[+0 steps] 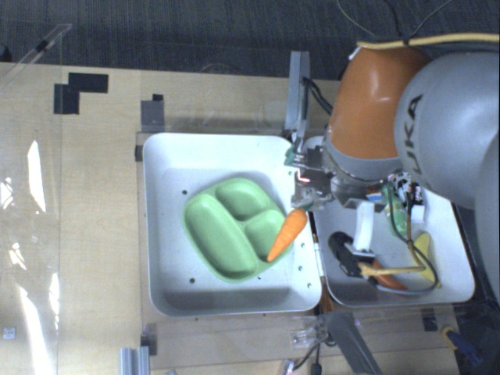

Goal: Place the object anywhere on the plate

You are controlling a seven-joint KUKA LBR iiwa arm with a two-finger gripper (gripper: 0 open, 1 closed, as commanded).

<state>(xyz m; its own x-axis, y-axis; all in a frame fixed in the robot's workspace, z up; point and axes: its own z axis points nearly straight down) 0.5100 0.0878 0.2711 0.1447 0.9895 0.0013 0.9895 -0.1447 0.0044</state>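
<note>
Where the carrot [286, 235] lies, slanted across the 3 o'clock edge of the green sectioned plate [226, 233], thick end up toward 1 o'clock, tip down on the plate's lower right section. Sits in the left white bin [168, 209]. Gripper [308, 196] just at the carrot's top end, under the grey and orange arm [406, 108]; open or closed, cannot tell. Right bin [453, 272] at 3 o'clock holds several small items, among them a banana [423, 248].

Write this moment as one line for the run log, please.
gripper: above carrot top, grip unclear | orange toy carrot: lying on right edge of green divided plastic plate | plate: in left white bin
</note>
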